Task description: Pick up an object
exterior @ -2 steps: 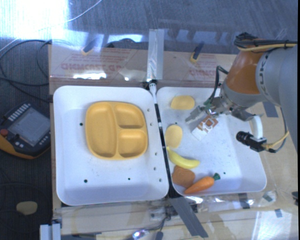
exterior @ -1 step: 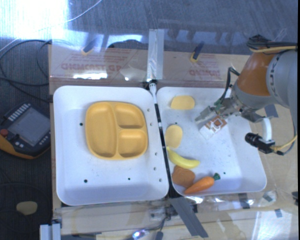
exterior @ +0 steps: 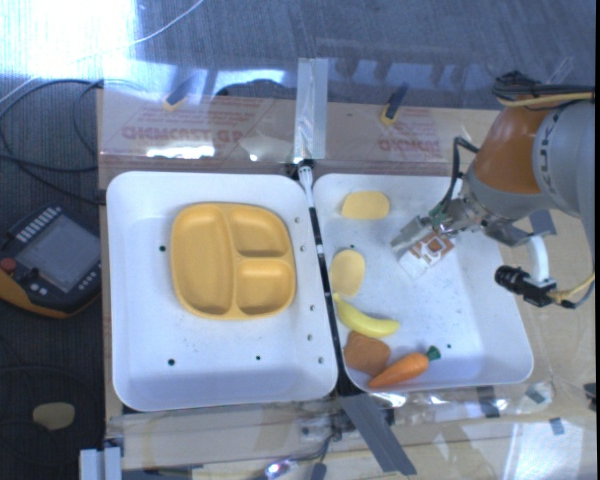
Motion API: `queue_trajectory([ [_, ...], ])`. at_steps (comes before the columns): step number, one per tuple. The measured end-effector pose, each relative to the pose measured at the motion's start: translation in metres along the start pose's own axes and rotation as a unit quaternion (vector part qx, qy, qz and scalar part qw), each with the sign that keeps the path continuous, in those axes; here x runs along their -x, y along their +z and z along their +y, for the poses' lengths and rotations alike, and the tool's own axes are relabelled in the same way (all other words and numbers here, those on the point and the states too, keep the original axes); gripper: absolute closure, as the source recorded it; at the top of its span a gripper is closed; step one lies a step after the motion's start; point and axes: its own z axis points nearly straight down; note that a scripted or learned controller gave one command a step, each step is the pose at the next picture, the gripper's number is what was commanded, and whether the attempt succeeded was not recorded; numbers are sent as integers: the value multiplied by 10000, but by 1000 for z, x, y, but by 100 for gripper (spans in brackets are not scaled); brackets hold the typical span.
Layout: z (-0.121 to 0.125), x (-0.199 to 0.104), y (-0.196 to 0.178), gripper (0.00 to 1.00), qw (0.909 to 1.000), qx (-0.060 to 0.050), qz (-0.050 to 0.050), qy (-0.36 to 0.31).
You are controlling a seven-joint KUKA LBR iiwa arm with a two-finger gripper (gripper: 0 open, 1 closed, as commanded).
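My gripper (exterior: 424, 243) hangs low over the middle of the right bin (exterior: 490, 328), at the end of the grey arm with the orange band (exterior: 505, 158). Several objects lie in this bin's left half. A flat yellow round piece (exterior: 365, 205) sits near the back, left of the gripper. A second yellow oval piece (exterior: 348, 271) rests by the left wall. Toward the front are a banana (exterior: 366, 319), a brown lump (exterior: 367, 352) and an orange carrot (exterior: 400, 369). The gripper stands apart from all of them.
The left bin (exterior: 140, 348) holds a yellow divided plate (exterior: 233, 260). A ridge between the bins (exterior: 320, 268) runs front to back. A cable and black connector (exterior: 520, 281) hang at the right bin's right side. A teach pendant (exterior: 45, 263) lies on the floor at left.
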Motion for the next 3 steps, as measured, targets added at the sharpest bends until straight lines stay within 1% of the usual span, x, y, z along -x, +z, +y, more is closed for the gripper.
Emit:
queue_trajectory([
  [1,1,1,0,0,9999,3,28,109],
  [2,0,3,0,0,9996,-13,23,-289],
  [3,6,9,1,0,9995,-24,52,304],
])
